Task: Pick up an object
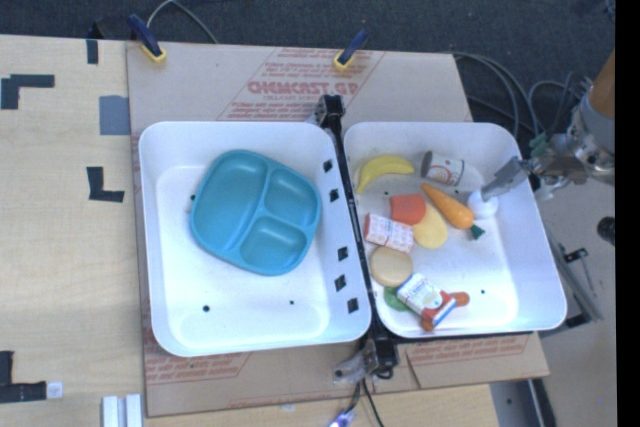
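One arm [585,150] reaches in at three o'clock; we cannot tell how its gripper [497,183] stands above the right bin [535,265], near the carrot [449,207].

Blue plate [256,211] — white bins [165,245]; yellow banana [383,168]; orange carrot [449,206]

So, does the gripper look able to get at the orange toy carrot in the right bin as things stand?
Probably yes. The gripper hangs at the right white bin close beside the orange toy carrot, which lies uncovered on top, its tip by a small white piece.
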Robot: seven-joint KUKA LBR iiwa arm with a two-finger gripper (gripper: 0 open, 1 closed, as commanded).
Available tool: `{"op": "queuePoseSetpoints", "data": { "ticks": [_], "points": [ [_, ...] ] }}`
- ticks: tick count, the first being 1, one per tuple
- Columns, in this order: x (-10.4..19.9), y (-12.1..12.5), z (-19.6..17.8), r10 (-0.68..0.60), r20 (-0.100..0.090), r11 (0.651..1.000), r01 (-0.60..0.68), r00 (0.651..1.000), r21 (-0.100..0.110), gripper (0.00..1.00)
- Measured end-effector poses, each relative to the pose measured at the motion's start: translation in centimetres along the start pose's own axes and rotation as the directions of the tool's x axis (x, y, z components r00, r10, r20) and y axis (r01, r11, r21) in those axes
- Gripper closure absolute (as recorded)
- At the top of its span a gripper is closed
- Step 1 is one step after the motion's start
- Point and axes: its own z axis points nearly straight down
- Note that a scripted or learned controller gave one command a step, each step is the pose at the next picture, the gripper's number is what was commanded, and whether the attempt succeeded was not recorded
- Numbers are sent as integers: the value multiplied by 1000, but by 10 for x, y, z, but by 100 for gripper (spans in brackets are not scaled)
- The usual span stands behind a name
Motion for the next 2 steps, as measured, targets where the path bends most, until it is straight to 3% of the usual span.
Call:
{"op": "queuePoseSetpoints", "data": {
  "ticks": [1, 2],
  "points": [
    [35, 72, 113, -1, -2, 1000, 1, 1000, 4, 0],
    [67, 116, 143, 2, 6, 1000, -2, 1000, 8, 0]
  ]
}}
